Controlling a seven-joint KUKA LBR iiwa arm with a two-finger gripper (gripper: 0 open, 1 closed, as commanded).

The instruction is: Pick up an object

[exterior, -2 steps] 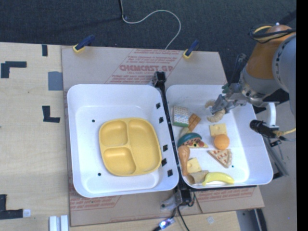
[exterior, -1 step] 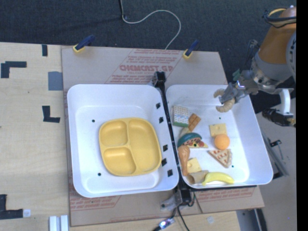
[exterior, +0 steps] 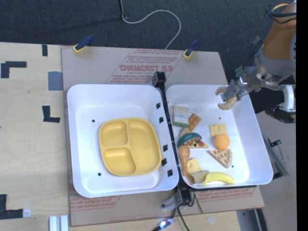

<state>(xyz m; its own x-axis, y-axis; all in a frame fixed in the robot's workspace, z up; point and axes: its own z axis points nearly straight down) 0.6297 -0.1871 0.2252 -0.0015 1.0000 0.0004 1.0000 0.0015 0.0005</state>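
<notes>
Bench front: cables [exterior: 178, 208] trail off the near edge between the bins; cardboard [exterior: 144, 66] lies under both bins.
Banana [exterior: 217, 178]: nearest toy, along the right bin's front wall, touching a tan piece just left of it.
Right bin [exterior: 260, 138]: toys crowd its left and front part; bare floor along the right wall and across the far right corner.
Waffle [exterior: 221, 156]: wedge, just behind the banana, near the orange ball [exterior: 221, 141].
Cheese [exterior: 217, 129]: small yellow block, just behind the ball, apart from it.
Left cluster: a carrot-like piece [exterior: 184, 159], a round red and teal toy [exterior: 190, 140], a brown cracker [exterior: 193, 121] and a pale checked block [exterior: 180, 115] run along the divider wall, close together.
Left bin [exterior: 79, 143]: holds a yellow tray [exterior: 129, 146] with three wells, set at a tilt; bare white floor on every side of it.
Gripper [exterior: 230, 98]: over the right bin's far right corner, by the rim; a tan object [exterior: 226, 97] sits at its tip, seemingly pinched between the jaws, above the bin floor.
Arm [exterior: 276, 44]: enters from the right, orange band above the wrist.
Far edge: two clamps [exterior: 83, 43] pin the cardboard's back corners.
Surround: wooden benchtop [exterior: 29, 129] with dark marks at left; dark carpet [exterior: 72, 8] beyond, crossed by a white cable [exterior: 159, 13].
</notes>
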